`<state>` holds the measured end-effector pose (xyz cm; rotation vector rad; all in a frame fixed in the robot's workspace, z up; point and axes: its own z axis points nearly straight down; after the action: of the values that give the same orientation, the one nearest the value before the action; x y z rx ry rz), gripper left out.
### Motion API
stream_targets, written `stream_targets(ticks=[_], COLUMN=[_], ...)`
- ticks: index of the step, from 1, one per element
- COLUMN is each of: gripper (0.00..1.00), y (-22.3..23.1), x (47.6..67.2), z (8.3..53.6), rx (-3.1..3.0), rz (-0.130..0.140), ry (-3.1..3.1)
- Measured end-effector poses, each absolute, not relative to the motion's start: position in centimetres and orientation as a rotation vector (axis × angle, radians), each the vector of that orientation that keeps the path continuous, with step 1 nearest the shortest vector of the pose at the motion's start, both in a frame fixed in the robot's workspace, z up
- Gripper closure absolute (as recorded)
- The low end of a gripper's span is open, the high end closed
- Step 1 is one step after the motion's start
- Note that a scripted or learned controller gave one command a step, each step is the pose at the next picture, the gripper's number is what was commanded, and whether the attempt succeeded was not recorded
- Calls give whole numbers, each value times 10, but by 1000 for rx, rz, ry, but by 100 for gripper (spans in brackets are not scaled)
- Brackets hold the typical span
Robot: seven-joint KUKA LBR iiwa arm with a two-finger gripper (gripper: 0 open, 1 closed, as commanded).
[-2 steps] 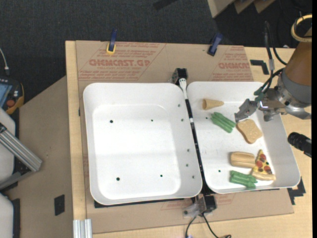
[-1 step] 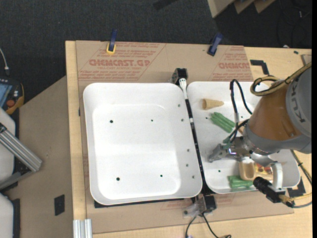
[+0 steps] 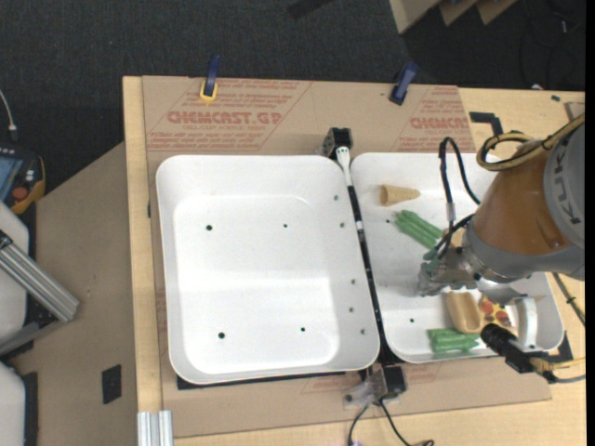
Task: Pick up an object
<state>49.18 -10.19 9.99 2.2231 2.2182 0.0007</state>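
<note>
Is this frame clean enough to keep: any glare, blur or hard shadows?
Camera view: even light, soft shadows; the left bin is bright but not blown out; the gripper looks slightly soft beside the green object; the edges are dim.

Cardboard sheet (image 3: 279, 110): red "CHEMCAST GP" print, repeated at right.

Even, bright overhead light — the white bin (image 3: 251, 258) left of my pincer (image 3: 433, 275) glares nearly featureless. Shadows under my arm (image 3: 521, 221) fall soft and short. Focus is slightly soft throughout — the dark floor (image 3: 84, 35) beyond the worktop (image 3: 149, 156) looks grainy.
</note>
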Motion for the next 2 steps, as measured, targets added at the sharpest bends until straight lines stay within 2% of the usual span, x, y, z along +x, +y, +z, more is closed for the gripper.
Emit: stream_targets(ticks=[1,2], gripper=[0,0], y=[-102,-85], x=[492,577], z=[99,221], rx=[2224,2204], rz=[0,18], ry=[2219,2217])
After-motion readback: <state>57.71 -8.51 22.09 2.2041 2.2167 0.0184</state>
